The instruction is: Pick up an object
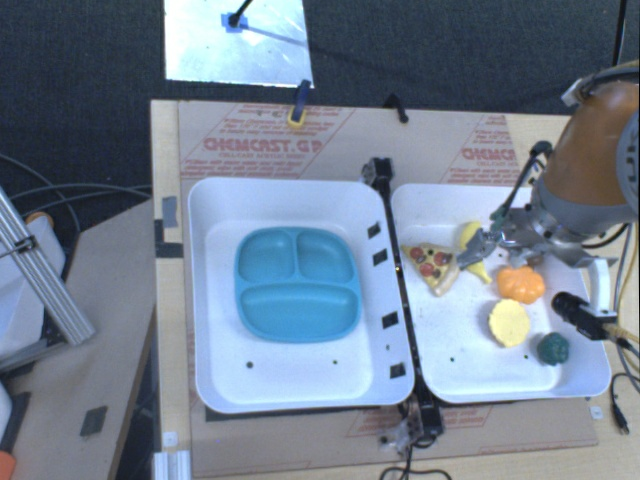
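In the right bin (450, 200) lie a toy pizza slice (431, 265), a yellow banana (470, 234), an orange fruit (521, 285), a pale yellow round piece (509, 323) and a small dark green piece (553, 348). My gripper (479, 251) is low over the banana, between the pizza slice and the orange fruit, and it covers the banana's middle. The banana's ends stick out above and below the gripper. I cannot make out whether anything is held.
The left bin (290, 193) holds a blue divided plate (297, 284). A black divider with clips (390, 268) runs between the bins. The arm's orange band (598, 148) hangs over the right bin's far right side. Cables lie along the right edge.
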Robot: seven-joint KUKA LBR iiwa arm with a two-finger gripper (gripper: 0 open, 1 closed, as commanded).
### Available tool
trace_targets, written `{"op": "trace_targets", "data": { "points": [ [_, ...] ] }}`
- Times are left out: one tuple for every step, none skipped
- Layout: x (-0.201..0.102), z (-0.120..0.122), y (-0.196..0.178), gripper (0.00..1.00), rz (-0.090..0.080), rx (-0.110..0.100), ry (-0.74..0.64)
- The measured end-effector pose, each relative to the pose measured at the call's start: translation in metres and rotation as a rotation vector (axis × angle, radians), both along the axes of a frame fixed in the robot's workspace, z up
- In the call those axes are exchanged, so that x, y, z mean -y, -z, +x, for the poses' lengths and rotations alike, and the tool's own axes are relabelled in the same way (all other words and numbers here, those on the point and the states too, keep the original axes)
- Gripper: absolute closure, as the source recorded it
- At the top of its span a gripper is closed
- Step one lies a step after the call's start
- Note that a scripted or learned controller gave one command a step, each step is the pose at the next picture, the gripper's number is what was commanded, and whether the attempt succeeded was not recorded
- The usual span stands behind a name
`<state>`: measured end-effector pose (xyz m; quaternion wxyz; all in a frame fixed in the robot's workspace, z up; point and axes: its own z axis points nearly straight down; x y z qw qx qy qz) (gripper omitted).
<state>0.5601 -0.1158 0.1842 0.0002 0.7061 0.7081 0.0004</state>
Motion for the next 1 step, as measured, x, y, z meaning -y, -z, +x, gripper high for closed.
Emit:
{"op": "trace_targets", "data": {
  "points": [
    [-0.0444, 0.0607, -0.0011, 0.0, 0.001, 0.006, -0.007]
  ]
}}
